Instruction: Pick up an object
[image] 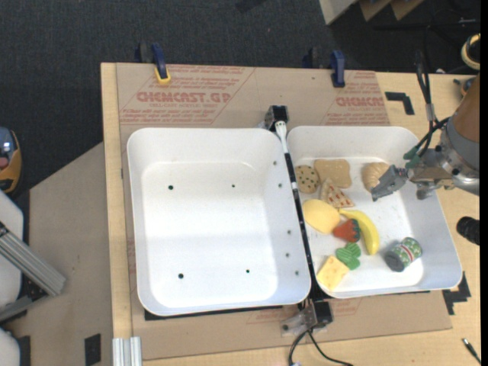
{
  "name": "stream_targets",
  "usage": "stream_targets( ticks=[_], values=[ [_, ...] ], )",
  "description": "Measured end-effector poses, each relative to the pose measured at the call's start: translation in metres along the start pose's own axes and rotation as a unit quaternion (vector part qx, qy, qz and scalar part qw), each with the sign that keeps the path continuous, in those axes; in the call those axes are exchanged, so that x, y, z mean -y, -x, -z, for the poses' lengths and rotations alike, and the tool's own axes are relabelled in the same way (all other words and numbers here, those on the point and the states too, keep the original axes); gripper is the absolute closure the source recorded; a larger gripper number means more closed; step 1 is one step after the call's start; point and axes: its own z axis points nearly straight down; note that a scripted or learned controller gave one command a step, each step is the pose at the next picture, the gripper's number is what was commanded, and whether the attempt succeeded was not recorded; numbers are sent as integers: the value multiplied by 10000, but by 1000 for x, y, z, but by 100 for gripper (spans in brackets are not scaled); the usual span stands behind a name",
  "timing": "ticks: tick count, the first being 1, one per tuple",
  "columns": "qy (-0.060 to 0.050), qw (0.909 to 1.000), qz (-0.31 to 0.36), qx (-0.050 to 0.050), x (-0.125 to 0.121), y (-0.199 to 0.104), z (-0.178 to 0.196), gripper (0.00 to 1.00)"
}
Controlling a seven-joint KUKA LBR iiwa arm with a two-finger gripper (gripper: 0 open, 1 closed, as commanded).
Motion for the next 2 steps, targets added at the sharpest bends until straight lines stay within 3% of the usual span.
stream_targets(
  ticks=[1, 2],
  values=[
    [-66, 10000, 8, -28, 30, -49, -138, 0],
    [4, 10000, -10, 0, 27, -46, -121, 100]
  ],
)
